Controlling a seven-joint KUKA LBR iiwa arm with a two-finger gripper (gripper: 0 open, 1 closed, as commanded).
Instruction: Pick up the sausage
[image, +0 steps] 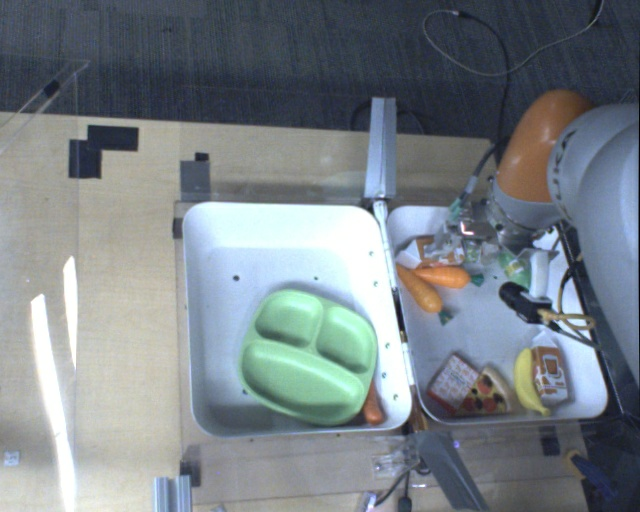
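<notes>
No writing is legible on any item. The gripper hangs at the right bin's far edge above two carrots; its opening cannot be told. The sausage lies wedged between the green plate and the left bin's near-right wall

The sausage, orange-brown and elongated, lies in the left bin's near right corner against the bin wall, largely hidden beneath the green plate's edge, only a short end visible.
</notes>
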